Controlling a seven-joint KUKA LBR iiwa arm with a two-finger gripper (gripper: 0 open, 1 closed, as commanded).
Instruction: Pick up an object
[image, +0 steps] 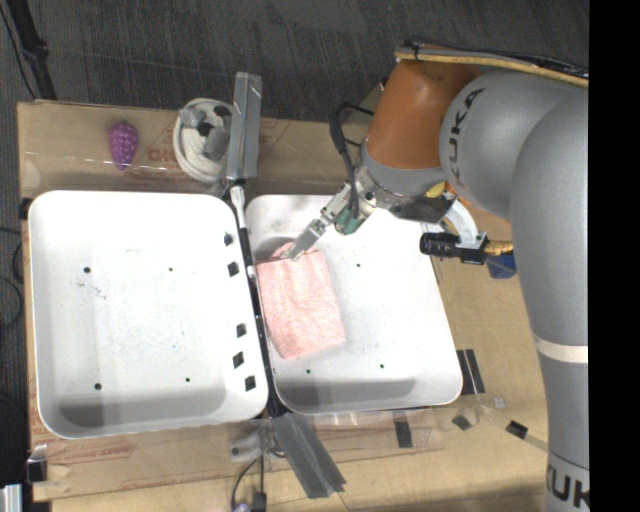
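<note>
One fixed cam above bench (150, 130), slanted down over both bins (130, 310).

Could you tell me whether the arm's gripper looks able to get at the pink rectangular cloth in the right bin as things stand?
Probably yes. The gripper is already at the upper edge of the pink rectangular cloth, which lies flat in the right white bin with nothing on top of it.
</note>
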